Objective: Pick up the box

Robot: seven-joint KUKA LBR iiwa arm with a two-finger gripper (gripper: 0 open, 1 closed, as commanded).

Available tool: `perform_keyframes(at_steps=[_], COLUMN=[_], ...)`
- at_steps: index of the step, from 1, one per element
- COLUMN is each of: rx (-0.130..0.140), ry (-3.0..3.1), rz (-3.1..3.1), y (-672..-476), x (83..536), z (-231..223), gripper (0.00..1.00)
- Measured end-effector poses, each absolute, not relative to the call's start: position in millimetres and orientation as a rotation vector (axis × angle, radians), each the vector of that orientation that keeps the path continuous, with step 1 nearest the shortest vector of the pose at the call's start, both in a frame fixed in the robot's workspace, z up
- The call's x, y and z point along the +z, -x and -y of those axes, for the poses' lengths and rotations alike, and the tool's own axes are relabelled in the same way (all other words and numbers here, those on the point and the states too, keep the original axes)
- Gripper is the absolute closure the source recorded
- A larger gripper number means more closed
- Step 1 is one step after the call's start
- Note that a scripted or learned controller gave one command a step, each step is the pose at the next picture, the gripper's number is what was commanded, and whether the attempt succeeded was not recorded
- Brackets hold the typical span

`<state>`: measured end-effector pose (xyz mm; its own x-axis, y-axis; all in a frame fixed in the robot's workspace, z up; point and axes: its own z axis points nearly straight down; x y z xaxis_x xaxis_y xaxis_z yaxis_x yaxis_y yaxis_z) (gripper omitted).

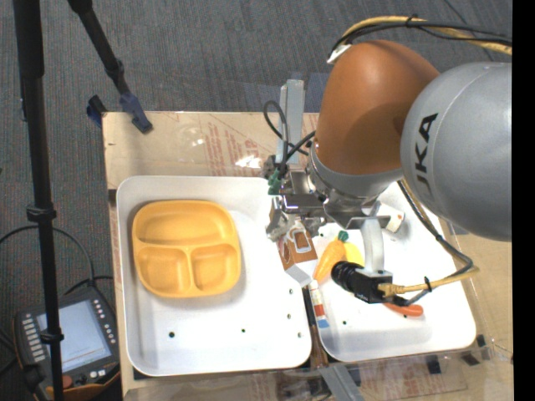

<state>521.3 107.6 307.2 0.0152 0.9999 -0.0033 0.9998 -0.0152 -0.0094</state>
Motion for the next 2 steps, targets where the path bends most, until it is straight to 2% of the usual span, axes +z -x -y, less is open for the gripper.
perform_keyframes(at_steps=[1,2], rx=[0.013,0.013], ry=[2.435,2.481], rz=[1.98,1.921], y=[-514.3,-644.7], x=[398,433], z=[-16,-67], gripper=[1.0,1.0])
